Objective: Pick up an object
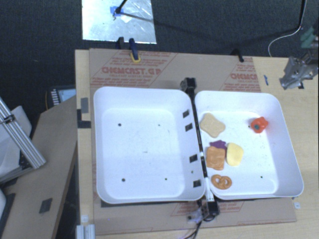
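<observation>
Right bin (286, 148), shallow, white, holds five small items, all in its left and upper part:
- Pretzel (221, 182), brown, nearest the front wall, beside the divider.
- Orange-brown square piece (215, 158), just behind the pretzel, touching a yellow oval piece (235, 154) on its right.
- Purple piece (218, 145), mostly hidden behind the square piece; its shape cannot be made out.
- Bread slice (213, 125), tan, lying flat, further back near the divider.
- Small orange-red item (258, 124) with a dark spot on top, apart from the others toward the bin's far right.

Left bin (107, 133), same make, shows bare white floor with a few dark dots.

Both bins rest on a cardboard sheet (149, 66) with red lettering.

Gripper (297, 76), far right beyond the bins' back edge, grey metal, above the bench and well apart from every item. It is cut off by the frame edge; cannot tell how its fingers stand.

Far back: a shiny foil square (99, 14) on dark floor.
</observation>
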